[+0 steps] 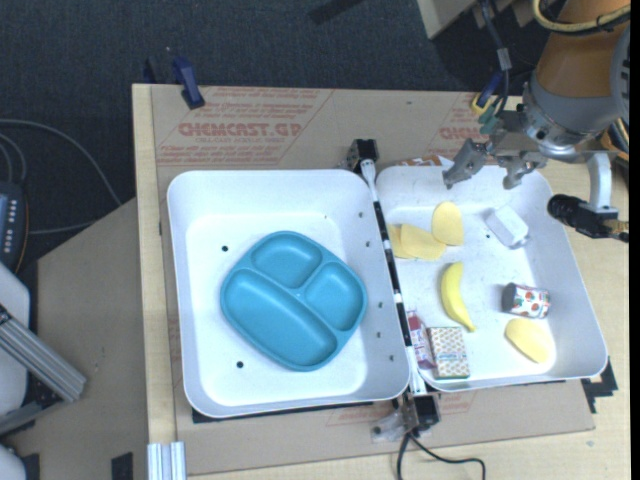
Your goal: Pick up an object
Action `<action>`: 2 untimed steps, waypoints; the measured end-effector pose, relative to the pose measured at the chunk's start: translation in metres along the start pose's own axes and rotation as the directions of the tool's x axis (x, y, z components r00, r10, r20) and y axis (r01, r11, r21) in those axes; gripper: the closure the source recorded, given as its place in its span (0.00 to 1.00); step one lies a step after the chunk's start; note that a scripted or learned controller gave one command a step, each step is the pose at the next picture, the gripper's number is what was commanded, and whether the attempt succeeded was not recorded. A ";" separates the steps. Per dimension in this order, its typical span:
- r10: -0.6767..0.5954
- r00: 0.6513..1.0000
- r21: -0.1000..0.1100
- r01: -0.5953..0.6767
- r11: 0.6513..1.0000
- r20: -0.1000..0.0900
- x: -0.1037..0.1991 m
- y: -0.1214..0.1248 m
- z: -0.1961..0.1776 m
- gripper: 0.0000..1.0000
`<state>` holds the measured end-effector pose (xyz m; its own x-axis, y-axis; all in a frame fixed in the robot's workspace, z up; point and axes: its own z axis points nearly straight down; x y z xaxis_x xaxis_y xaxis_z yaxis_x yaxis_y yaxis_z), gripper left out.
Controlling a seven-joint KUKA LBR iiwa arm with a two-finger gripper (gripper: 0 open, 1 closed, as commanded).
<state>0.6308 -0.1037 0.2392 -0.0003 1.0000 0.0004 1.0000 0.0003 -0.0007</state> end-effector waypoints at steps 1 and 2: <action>0.001 1.000 0.002 -0.001 1.000 0.000 0.005 -0.037 0.145 0.00; 0.001 1.000 0.001 -0.001 1.000 0.000 0.002 -0.084 0.155 0.00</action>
<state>0.5471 -0.1016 0.0842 0.0010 1.0000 0.0005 1.0000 -0.0010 -0.0021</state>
